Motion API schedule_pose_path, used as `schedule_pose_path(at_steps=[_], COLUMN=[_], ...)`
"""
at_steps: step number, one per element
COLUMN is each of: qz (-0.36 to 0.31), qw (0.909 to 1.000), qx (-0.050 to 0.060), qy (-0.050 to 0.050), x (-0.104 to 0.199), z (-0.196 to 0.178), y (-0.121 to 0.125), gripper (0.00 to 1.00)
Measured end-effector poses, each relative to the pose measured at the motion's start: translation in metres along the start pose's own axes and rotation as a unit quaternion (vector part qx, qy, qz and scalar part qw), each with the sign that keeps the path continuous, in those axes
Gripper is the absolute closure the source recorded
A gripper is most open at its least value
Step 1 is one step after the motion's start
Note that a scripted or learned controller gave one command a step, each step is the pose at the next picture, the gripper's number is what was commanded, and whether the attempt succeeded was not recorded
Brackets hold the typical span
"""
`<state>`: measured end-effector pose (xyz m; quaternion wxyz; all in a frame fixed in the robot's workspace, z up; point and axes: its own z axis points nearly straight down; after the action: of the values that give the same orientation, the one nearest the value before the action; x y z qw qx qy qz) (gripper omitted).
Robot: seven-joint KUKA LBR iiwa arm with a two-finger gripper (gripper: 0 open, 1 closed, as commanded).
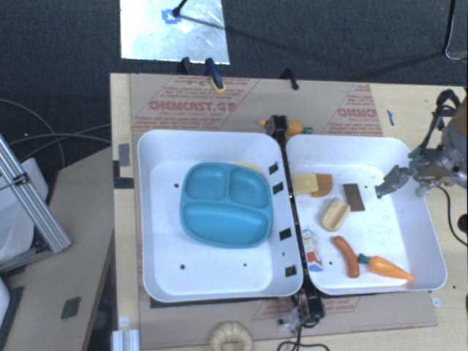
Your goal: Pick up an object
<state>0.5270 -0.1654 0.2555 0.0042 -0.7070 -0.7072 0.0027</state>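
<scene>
My gripper: my gripper (391, 183) hangs over the right bin's far right side, above bare floor; I cannot tell from this slant what state it is in, and nothing shows in its grasp
My arm: it comes in over the right rim, so the right bin is the one I can work without stretching
Right bin (420, 229): it holds the loose pieces, so any pick would come from here
Nearest candidate: the brown block (353, 197) lies flat just beside my tip, apart from its neighbours, which I judge makes it the easiest to close on
Other candidates: bread roll (335, 214), cheese wedge (311, 184), sausage (346, 256) and carrot (386, 268) touching at their ends, a small packet (311, 249) against the divider
Left bin (157, 269): it carries the blue divided plate (227, 204), too broad and flat for my two fingers, I reckon
Step in hand: nothing lifted yet; I judge I am lining up to come down
</scene>
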Motion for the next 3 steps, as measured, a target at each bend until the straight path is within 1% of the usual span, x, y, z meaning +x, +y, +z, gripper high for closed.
schedule_pose_path(at_steps=[1, 2, 3], qz=[-0.002, 0.000, 0.000], qw=[1.0000, 1.0000, 1.0000], qx=[-0.006, -0.003, -0.003], qy=[-0.001, -0.001, 0.000], x=[0.000, -0.001, -0.005], z=[-0.006, 0.055, 0.117], y=[0.002, 0.008, 0.005], gripper=[0.00, 0.00, 0.00])
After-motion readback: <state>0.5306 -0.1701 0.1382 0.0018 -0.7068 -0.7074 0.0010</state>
